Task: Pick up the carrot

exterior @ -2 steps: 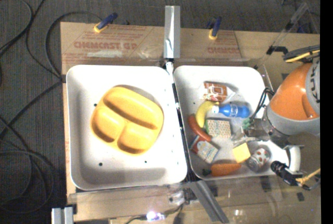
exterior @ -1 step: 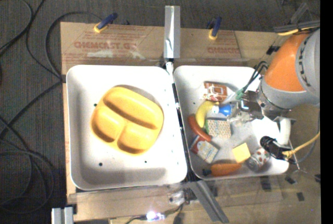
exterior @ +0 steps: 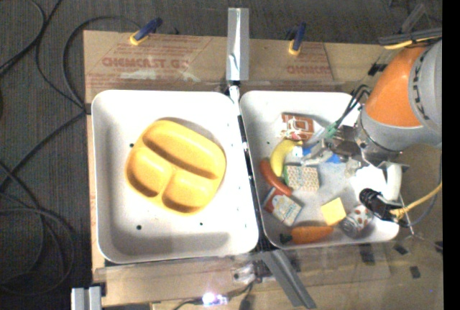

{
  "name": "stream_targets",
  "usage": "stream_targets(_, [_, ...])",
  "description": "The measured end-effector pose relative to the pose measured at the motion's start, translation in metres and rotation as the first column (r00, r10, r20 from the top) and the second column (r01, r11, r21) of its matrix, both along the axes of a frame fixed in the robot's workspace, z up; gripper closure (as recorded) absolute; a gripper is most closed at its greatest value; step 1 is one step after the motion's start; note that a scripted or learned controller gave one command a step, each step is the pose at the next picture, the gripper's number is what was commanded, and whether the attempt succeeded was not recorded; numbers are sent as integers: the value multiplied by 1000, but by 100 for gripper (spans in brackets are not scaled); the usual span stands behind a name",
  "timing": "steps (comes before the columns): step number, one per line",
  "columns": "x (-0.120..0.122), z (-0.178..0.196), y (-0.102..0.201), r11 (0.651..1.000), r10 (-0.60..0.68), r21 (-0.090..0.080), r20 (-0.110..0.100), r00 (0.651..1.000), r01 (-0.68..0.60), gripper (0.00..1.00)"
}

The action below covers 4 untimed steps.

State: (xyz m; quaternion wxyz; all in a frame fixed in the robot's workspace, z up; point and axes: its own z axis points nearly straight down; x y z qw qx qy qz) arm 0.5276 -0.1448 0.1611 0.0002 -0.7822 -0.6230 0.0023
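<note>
The brown board-topped desk [exterior: 108,64] carries two shallow white plastic bins side by side, with red lettering on the board along its far edge and two yellow-and-blue clamps [exterior: 145,31] pinching that edge. The left white bin [exterior: 108,229] holds one thing – a large yellow moulded plastic tray [exterior: 176,165] with three hollows, lying near its middle. The grey arm with its orange band [exterior: 392,96] reaches in from the right over the right white bin [exterior: 255,114], and its hand [exterior: 327,143] hangs above the cluttered middle of that bin; whether the hand is apart or together cannot be told from this slant. Under and around it lie a yellow banana-shaped toy [exterior: 282,154], a red sausage-shaped toy [exterior: 275,179] just left of a small printed box [exterior: 302,177], and a red-and-white packet [exterior: 296,125] farther back. The orange carrot [exterior: 313,233] lies on its side against the near wall of the right bin, well apart from the hand – a yellow sponge-like block [exterior: 333,211] sits just beyond it and a small printed carton [exterior: 284,209] to its far left.
</note>
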Motion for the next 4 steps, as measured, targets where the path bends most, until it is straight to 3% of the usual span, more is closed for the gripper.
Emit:
stream_targets(1, [-44,3,-11,979,205,2,0,979,-205,0])
stream_targets(2, [-41,-72,-57,967,253,2,11,967,-253,0])
stream_targets(3, [-39,-63,-57,967,254,1,13,967,-254,100])
stream_targets(4, [-21,-48,-18,1000,2,3,0,1000,-2,100])
